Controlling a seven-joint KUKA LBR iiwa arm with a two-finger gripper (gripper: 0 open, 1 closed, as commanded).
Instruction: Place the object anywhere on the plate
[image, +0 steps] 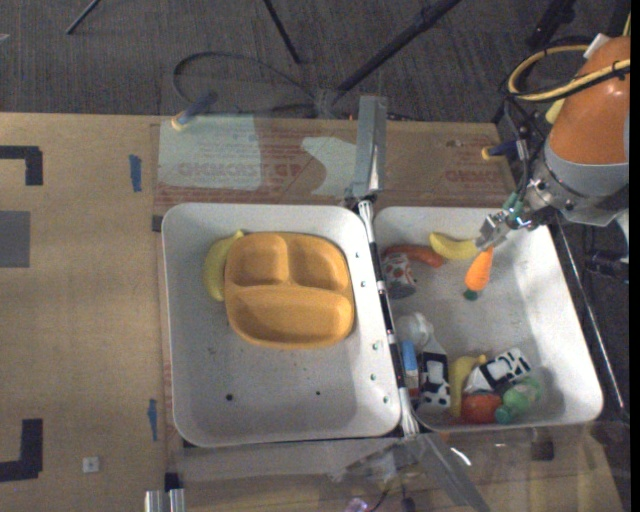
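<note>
An orange divided plate (289, 288) lies in the left bin (200, 400), toward its back. A yellow banana (214, 268) pokes out from under the plate's left edge. My gripper (496, 232) is over the back of the right bin (560, 330), reaching in from the right. An orange toy carrot (480, 271) with a green tip hangs just below the fingertips, its thick end up between them. The gripper is shut on that end. The carrot is well to the right of the plate, beyond the divider between the bins.
The right bin also holds a second banana (451, 246), a red pepper (417, 255), a small cup (398, 275) and a cluster of toys (480, 385) at the front. A metal divider (372, 250) runs between the bins.
</note>
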